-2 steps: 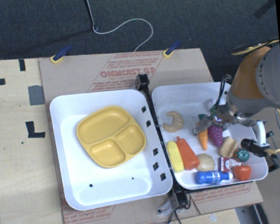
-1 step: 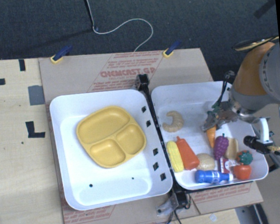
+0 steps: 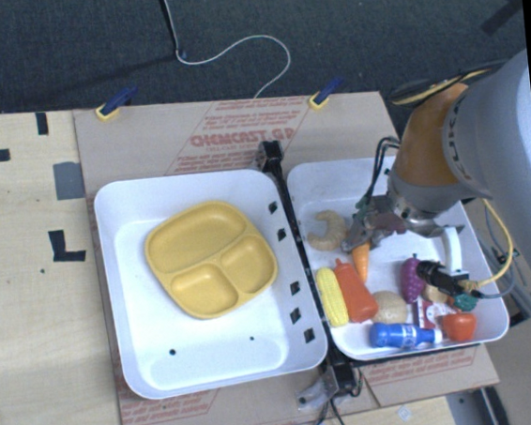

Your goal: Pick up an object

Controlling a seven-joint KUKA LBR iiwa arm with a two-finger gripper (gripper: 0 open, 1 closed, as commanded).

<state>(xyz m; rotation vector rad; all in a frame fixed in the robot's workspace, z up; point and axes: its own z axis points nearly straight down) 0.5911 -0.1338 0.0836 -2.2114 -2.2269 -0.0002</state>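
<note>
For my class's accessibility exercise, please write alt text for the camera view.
A grey robot arm lowers its hand into the right bin among toy foods: corn, a carrot, a blue bottle. The left bin holds a yellow divided plate.

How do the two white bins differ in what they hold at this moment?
The left bin holds one thing, a yellow divided plate; the right bin holds a crowd of small toy foods, among them a corn cob, an orange piece and a blue bottle. The gripper is over the right bin, not the left. Both are shallow and white.
</note>
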